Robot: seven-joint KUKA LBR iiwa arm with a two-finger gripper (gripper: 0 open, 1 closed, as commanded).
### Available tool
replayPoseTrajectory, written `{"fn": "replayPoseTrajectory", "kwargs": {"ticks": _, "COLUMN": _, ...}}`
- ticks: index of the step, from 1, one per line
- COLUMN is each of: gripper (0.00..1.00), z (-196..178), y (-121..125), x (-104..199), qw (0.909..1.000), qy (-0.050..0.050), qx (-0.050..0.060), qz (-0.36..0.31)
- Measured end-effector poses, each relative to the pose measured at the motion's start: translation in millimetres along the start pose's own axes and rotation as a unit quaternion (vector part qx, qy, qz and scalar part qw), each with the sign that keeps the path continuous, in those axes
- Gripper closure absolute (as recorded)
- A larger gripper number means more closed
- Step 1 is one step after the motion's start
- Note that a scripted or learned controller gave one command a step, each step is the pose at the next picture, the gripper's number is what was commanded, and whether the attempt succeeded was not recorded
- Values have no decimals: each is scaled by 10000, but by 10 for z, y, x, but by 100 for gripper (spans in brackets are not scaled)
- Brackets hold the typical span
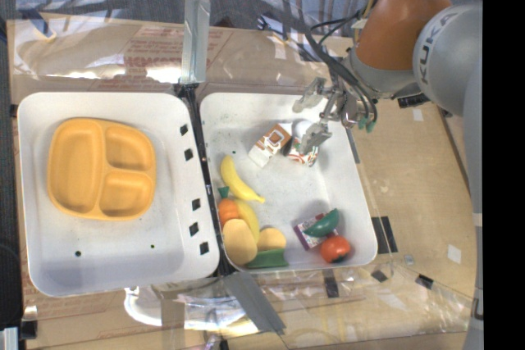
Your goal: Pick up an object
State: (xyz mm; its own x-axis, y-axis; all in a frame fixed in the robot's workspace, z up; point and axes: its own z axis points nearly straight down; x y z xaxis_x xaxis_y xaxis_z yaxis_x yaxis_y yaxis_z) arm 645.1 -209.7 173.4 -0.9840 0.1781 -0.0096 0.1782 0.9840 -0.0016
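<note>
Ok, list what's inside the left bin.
The left bin holds one yellow divided plate, lying flat with its three compartments up. Whatever lies under the plate is covered.

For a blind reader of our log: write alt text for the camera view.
A grey robot arm reaches from the right, its gripper over a small carton near the far edge of the right bin. That bin also holds a banana, a tomato and other toy food along its near edge. The left bin holds a yellow divided tray.
</note>
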Motion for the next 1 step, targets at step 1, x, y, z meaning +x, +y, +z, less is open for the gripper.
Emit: {"fn": "replayPoseTrajectory", "kwargs": {"ticks": 1, "gripper": 0, "z": 550, "y": 376, "x": 522, "qw": 9999, "qy": -89, "qx": 2, "qz": -123}}
